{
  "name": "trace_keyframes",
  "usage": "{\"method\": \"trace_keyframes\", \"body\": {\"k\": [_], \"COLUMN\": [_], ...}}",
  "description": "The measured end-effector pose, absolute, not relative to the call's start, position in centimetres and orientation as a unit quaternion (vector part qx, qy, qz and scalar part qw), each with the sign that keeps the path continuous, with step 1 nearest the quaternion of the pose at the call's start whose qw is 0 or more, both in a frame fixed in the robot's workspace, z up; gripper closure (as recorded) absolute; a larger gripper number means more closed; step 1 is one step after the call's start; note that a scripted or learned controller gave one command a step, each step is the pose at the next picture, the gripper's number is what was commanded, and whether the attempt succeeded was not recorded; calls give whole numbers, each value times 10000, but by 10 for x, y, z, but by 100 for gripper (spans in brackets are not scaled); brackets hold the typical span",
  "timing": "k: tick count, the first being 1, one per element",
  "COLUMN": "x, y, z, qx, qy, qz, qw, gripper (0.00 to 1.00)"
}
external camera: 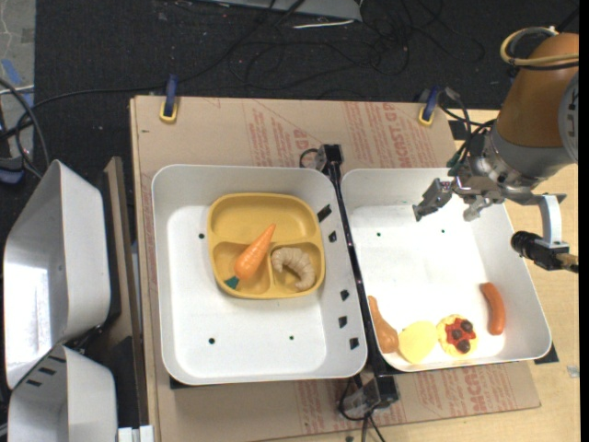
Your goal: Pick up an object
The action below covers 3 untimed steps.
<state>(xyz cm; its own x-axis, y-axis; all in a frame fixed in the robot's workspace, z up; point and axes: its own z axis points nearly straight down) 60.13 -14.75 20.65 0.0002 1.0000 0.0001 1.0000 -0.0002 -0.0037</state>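
Sausage point(495, 308) lies by the right bin's point(414, 247) right wall, well apart from the end effector point(456, 201), which hangs over that bin's upper part with its fingers spread and nothing between them. You want to bring it down the bin and line the fingers across the sausage's short axis. Watch that wall: come in from the open side. The egg point(418, 341), the tart point(457, 333) and the drumstick point(382, 324) crowd the near rim, so leave those alone.
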Motion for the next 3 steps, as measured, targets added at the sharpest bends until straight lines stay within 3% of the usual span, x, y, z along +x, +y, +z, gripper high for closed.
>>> {"method": "trace_keyframes", "body": {"k": [2, 3], "x": [597, 599], "y": [-144, -144], "z": [100, 114], "qx": [-7077, -7076], "qy": [-7065, -7066], "qz": [16, -2], "qw": [22, -3], "gripper": [0, 100]}}
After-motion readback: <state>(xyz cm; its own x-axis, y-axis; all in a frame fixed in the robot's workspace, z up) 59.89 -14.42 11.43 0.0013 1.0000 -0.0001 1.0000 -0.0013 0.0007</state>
